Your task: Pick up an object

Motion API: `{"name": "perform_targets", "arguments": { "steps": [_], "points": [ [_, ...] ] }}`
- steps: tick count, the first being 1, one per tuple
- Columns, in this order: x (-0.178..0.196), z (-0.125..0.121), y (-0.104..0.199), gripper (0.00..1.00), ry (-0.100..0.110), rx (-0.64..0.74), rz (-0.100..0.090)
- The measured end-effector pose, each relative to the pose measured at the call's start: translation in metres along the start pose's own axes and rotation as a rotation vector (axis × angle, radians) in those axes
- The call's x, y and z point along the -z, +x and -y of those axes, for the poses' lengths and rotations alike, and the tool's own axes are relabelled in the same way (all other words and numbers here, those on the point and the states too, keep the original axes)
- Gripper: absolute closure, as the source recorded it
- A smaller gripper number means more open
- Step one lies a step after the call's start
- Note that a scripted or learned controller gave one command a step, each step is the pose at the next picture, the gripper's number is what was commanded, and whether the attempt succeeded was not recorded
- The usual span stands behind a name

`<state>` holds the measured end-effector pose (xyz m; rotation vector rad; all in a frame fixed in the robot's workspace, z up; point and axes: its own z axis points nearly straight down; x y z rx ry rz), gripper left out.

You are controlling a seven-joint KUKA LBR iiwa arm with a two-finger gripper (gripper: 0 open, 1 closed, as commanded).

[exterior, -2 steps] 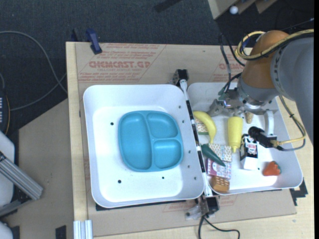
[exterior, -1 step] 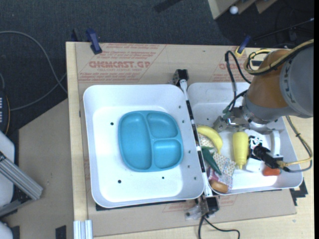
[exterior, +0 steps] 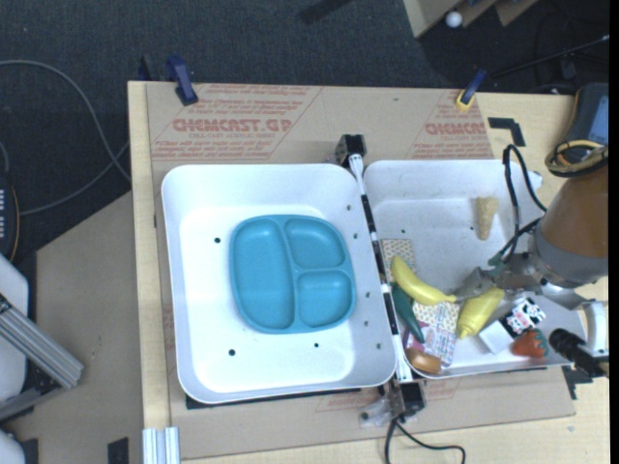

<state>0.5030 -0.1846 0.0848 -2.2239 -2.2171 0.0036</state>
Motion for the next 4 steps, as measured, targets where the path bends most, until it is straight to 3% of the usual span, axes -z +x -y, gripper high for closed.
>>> {"name": "perform_targets", "arguments": {
  "steps": [1,2,3,4],
  "points": [
    [0.0,0.021,-0.014,0.0,-0.002,0.001,-0.001],
    [0.01,0.02,-0.013,1.0,-0.005,0.002,-0.001],
    [0.0,-0.038,0.049,1.0,-0.005,0.006,-0.001],
    [0.101,-0.049,0.141,1.0,-0.006,0.007,-0.002]
  ]
}}
